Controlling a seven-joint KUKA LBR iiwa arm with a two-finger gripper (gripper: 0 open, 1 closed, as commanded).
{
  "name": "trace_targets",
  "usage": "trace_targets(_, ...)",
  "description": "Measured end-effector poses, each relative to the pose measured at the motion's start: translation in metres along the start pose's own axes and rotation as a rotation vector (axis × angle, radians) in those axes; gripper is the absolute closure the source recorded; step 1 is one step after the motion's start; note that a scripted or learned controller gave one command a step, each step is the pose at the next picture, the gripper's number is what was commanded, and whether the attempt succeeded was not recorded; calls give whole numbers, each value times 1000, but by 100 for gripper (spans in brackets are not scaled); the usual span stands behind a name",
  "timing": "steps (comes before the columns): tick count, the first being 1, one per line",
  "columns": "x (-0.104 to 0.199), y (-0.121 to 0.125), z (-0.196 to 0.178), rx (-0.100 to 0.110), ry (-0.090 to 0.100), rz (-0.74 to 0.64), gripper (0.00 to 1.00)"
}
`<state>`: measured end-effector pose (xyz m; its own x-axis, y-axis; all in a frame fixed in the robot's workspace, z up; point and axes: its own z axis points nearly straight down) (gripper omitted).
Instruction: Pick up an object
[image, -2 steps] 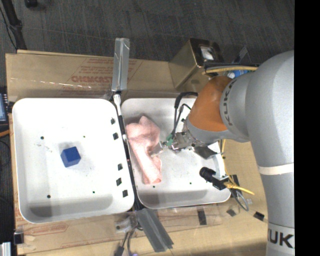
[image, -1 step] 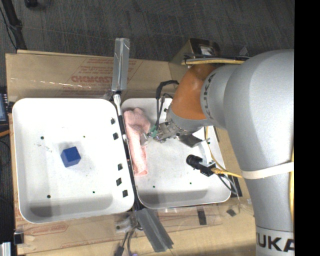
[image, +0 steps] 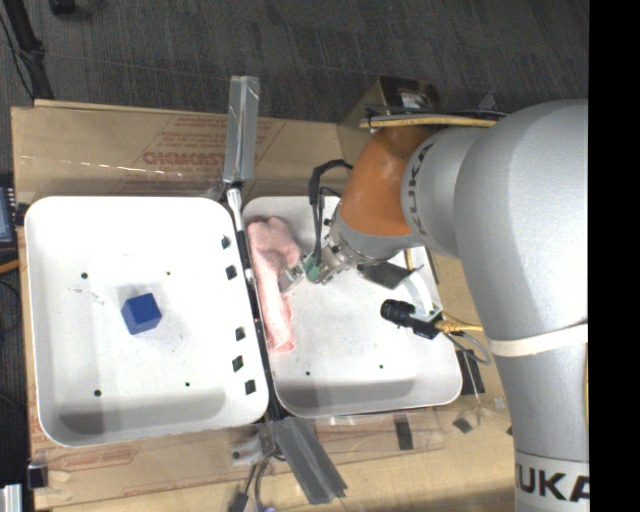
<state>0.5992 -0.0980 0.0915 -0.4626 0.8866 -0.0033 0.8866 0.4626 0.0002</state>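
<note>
From the camera view above: two white bins side by side, left bin (image: 45, 300) at 9 o'clock of the frame, right bin (image: 440, 385) near centre. In the left bin, a blue cube (image: 141, 312), alone and well apart from the arm. In the right bin, a pink soft item (image: 268, 285), long and limp, lying along the bin's 9 o'clock wall. Gripper (image: 308, 270) low over the right bin, just at the 3 o'clock edge of the pink soft item, perhaps touching it. State of the pincer: cannot tell, too small and shadowed under the wrist. No object visibly raised or clamped; both lying on bin floors. By judgement, approach done or nearly so, with the pink soft item as likely target; grasp and lift not yet done, so the main part of the task left.
</note>
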Motion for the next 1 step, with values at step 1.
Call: trace_targets(1, 49, -4, -99, 3, 5, -156, 0)
